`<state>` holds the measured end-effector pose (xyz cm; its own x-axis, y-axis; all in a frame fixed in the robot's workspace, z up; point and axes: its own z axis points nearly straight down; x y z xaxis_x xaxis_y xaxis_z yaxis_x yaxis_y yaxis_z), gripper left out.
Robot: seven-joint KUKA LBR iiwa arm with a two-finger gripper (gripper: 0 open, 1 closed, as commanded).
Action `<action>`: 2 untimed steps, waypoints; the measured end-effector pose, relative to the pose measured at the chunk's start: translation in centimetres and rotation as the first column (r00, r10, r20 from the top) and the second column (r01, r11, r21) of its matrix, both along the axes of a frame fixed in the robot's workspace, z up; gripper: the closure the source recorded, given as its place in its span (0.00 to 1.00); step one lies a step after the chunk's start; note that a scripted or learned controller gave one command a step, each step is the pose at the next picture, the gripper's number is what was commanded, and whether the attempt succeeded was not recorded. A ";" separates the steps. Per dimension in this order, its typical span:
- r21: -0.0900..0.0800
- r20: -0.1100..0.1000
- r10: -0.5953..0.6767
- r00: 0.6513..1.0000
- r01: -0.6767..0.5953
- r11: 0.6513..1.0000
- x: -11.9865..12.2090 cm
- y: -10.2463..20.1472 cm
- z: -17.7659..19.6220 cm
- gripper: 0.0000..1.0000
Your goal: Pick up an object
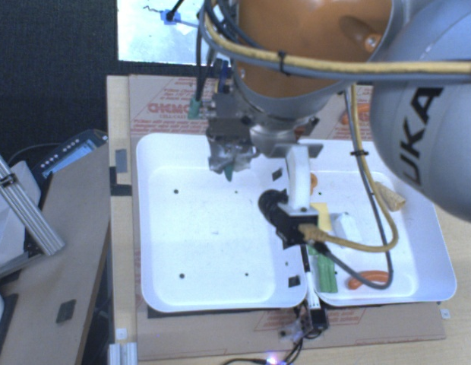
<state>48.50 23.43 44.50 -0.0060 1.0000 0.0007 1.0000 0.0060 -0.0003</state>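
Gripper (229, 160) over left bin (156, 204); orange object (370, 278) well apart.

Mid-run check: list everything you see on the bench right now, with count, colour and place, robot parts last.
shallow white left bin: one, white, left half of bench.
shallow white right bin: one, white, beside it on the right.
orange carrot-shaped toy: one, orange, right bin, near front edge.
green flat block: one, green, right bin, front-left corner.
yellow square piece: one, yellow, right bin, near the divider.
tan braided piece: one, tan, right bin, right of centre.
printed cardboard sheet: one, brown with red print, under both bins.
gripper: one, grey, over the left bin's back edge.
KUKA arm: one, grey with orange band, top right.
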 end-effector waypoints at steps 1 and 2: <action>-0.004 -0.006 -0.005 1.000 0.005 1.000 0.1 0.0 -9.4 1.00; 0.006 0.014 -0.002 1.000 0.001 1.000 2.3 0.0 2.9 1.00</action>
